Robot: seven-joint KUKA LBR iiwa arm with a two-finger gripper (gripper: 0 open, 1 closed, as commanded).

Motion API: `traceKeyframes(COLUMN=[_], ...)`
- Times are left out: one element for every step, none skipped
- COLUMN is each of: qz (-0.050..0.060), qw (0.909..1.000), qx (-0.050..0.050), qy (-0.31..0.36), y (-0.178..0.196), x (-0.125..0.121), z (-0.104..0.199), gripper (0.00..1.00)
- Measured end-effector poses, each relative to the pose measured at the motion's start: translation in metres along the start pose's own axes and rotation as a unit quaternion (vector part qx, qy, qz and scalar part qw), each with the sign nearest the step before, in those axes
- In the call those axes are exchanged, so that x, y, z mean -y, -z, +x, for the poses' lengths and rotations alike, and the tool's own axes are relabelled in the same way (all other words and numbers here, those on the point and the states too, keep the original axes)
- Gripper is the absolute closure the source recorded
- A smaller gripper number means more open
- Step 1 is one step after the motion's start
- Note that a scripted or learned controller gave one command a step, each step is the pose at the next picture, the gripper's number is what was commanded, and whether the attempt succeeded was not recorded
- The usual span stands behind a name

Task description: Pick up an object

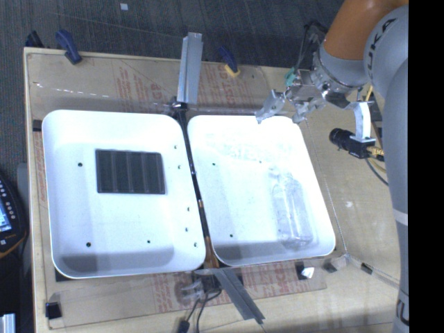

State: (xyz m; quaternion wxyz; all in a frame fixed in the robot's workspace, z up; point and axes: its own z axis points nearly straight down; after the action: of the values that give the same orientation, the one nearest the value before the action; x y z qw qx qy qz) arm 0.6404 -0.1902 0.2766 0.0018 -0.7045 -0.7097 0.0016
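A clear plastic bottle [290, 210] lies lengthwise in the right bin [229, 186], near its right wall. In the left bin [69, 207] a flat dark ribbed rectangle [130, 171] rests on the floor. My gripper [283, 112] hangs over the far rim of the right bin, well beyond the bottle. It is open, its two fingers spread apart with nothing between them.
A metal bar [189, 68] stands upright at the far end of the seam between the bins. Blue clamps [69, 47] hold the far edge of the bench board. A black cable fitting [350, 143] hangs from the arm to the right of the right bin.
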Motion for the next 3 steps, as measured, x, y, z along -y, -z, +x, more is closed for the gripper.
traceKeyframes(qz=[0.001,-0.001,-0.002], qw=[0.9889,1.0000,0.9998], qx=[-0.001,0.000,0.001], qy=[-0.149,-0.009,0.022], y=[-0.032,-0.012,0.009], x=[0.062,0.111,0.099], z=[-0.019,-0.012,-0.017], gripper=[0.00,0.00,0.00])
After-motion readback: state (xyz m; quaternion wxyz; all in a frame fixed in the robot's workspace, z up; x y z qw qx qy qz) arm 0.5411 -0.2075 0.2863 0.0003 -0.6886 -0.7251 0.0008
